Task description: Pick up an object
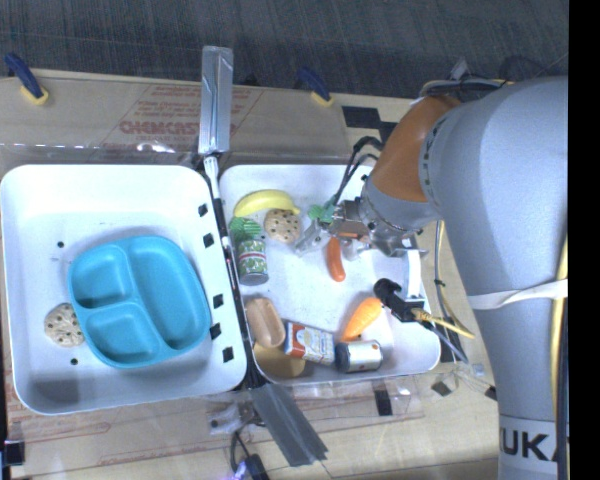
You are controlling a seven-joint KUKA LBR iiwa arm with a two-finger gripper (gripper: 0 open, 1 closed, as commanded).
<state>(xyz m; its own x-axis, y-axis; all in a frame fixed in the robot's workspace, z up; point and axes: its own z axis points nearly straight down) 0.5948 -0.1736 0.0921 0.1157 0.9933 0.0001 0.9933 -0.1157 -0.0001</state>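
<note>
The arm's jaws (315, 236) hover low over the right bin (420, 353) on the desk, just beside a cookie (281, 226) and a banana (263, 203) near the bin's far-left corner; how far they are parted cannot be told. An orange sausage (335, 260) lies just beside them. The left bin (25, 193) holds 1 blue divided plate (138, 300).

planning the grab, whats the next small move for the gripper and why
Probably a short descent onto the sausage. The gripper sits in the right bin just above it, with the cookie close on its left, so a straight drop looks safest.
</note>
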